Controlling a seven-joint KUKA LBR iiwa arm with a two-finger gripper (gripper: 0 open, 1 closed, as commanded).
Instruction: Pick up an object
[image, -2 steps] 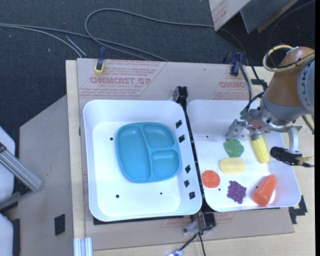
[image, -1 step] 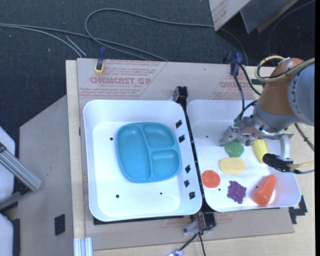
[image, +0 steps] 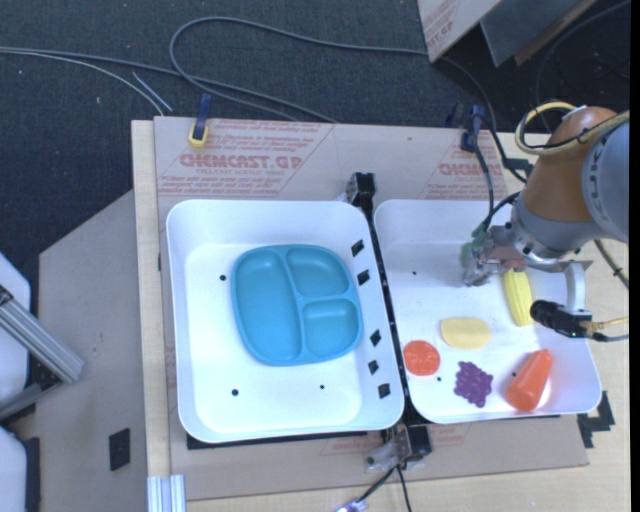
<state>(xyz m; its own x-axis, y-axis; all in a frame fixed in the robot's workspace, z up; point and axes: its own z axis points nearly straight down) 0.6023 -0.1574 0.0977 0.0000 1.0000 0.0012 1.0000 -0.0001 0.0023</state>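
Overhead scene: grey robot arm (image: 590, 190) with its jaws low in the right white plastic bin (image: 420, 235), beside a yellow corn cob toy (image: 517, 296); whether they are spread or pressed together, I cannot tell. A good pick probably means centring over the cob, across its narrow width, before closing.

My arm (image: 590, 170) comes in from the right, its grey body and orange band bent downward toward the bench. The gripper (image: 482, 262) hangs low at the end of the wrist, pointing down and a little leftward. I can't make out its finger spacing.
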